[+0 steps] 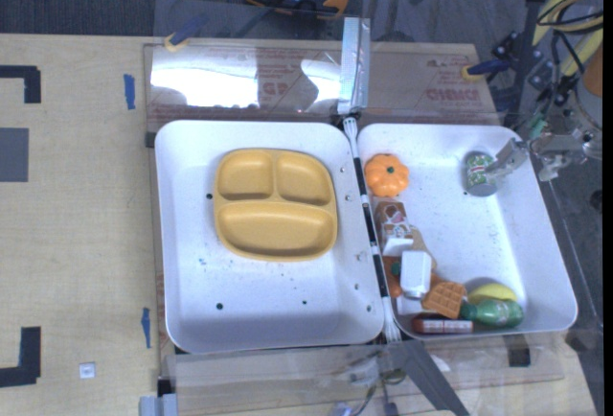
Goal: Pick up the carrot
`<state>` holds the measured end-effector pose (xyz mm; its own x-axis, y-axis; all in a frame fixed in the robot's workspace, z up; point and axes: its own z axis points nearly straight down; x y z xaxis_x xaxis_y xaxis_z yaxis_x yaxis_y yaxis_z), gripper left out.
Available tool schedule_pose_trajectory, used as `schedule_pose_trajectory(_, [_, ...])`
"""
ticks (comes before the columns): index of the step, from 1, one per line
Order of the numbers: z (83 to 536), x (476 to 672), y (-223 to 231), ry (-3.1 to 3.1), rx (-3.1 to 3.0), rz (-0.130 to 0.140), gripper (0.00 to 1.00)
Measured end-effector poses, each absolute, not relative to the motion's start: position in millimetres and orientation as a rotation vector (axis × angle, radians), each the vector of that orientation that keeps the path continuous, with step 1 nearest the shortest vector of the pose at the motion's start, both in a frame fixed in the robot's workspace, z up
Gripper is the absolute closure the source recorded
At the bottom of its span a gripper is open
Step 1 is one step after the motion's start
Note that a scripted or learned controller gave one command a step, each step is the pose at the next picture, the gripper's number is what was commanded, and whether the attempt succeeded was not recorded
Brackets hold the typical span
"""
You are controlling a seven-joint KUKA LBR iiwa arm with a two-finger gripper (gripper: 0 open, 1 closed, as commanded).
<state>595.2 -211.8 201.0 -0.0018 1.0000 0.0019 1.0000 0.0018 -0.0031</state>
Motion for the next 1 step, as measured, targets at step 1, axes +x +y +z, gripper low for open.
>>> schedule_pose_trajectory(1, [134.5, 658.9, -164.8, -2.485, -1.932, -0.002, 0.0])
